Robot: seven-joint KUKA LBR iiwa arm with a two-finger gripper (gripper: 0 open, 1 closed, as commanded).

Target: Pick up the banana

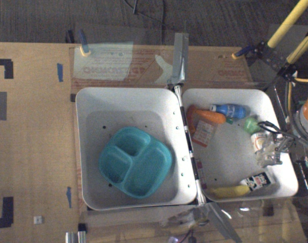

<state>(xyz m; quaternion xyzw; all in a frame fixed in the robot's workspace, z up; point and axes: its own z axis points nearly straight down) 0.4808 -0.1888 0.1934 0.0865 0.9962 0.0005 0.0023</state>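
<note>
Camera view from overhead: dark carpet runs along the top of the frame, and below it the tan wooden table (32, 135) carries black corner marks and bits of blue tape at its left. A clear taped sheet (105, 59) with reversed lettering lies above the left bin (88, 110), a smooth white tray holding a teal divided plate (136, 161) of matte plastic. In the right bin (219, 166) an orange bottle (207, 118), a blue bottle (229, 110) and something green sit near the top. The banana (230, 190) lies flat at the lower edge, just beside a small black-and-white packet (256, 180). At the right rim the pincer (272, 148) blurs into crinkled clear plastic; I cannot tell how it stands. Yellow poles cross the upper right.
</note>
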